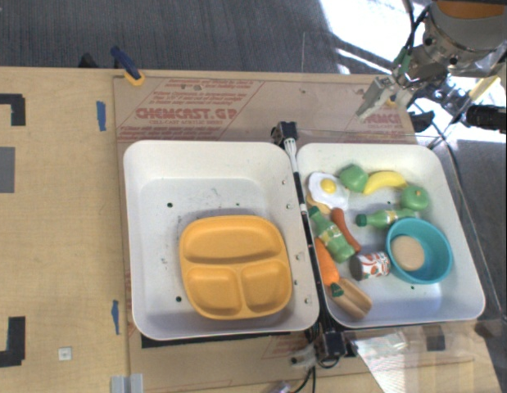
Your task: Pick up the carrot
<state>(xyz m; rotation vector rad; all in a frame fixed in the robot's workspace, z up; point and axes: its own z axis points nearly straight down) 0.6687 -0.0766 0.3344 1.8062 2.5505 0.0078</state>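
The grey two-finger gripper (382,97) is hanging at upper right, fingers apart and gripping nothing — the slim orange plastic carrot (328,266) is lying at lower centre-right.

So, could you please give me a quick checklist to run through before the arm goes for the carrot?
1. Carrot in view, in the right bin by its left wall: ok.
2. Carrot free of neighbours: not ok; the green bottle and wooden piece crowd it.
3. End effector above the carrot: not ok; it hangs beyond the bin's far rim.
4. Finger opening: cannot tell.
5. Straight path down to the carrot: ok, nothing lies over it.
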